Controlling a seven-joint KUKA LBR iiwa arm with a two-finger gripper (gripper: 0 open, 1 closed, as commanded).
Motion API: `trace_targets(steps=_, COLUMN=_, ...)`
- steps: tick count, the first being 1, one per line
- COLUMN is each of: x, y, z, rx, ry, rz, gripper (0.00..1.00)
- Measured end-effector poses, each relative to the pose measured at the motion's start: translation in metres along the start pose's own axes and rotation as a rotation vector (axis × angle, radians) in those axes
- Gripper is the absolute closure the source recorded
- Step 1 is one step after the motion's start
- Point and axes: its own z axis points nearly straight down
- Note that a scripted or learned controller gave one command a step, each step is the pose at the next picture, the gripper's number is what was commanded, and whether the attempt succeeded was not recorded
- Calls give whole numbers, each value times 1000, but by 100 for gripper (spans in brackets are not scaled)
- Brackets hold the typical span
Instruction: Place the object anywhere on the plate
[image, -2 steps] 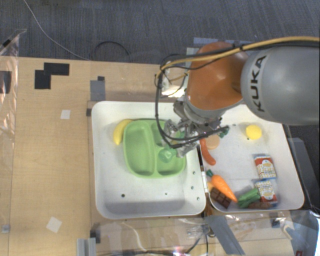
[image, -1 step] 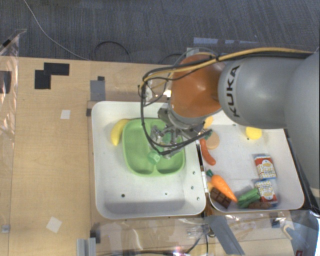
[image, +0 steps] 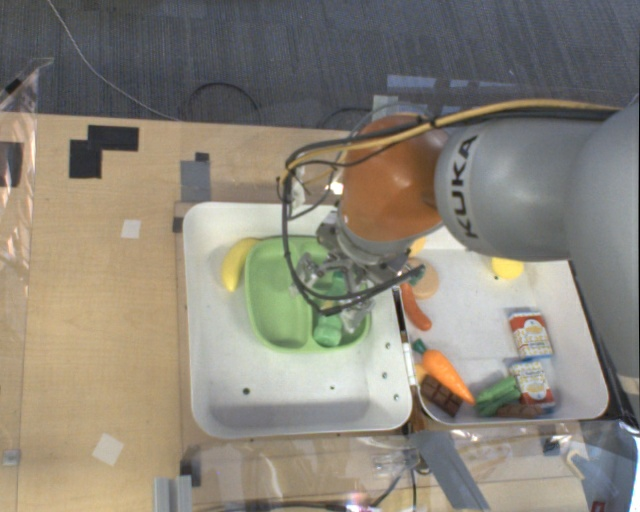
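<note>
— What's in the left bin (image: 215, 400)?

— A yellow banana (image: 234, 264) against the green plate (image: 275, 300), and a small green object (image: 329, 331) on the plate's right part.

— And the tool (image: 345, 300)?

— It sits right above that green object (wrist and cables crowd it); I cannot tell how wide it stands or whether it grips anything.

— Right bin (image: 560, 400)?

— A carrot (image: 445, 372) and small packets (image: 528, 335).

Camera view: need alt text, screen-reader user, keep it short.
A grey KUKA arm's gripper hangs over a green plate in the left white bin, with a green object on the plate's right edge and a banana beside it. The right bin holds a carrot and other toy food.
</note>
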Motion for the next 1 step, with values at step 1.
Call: trace_targets(steps=1, x=0, y=0, z=0, rx=0, ry=0, rz=0, gripper=0)
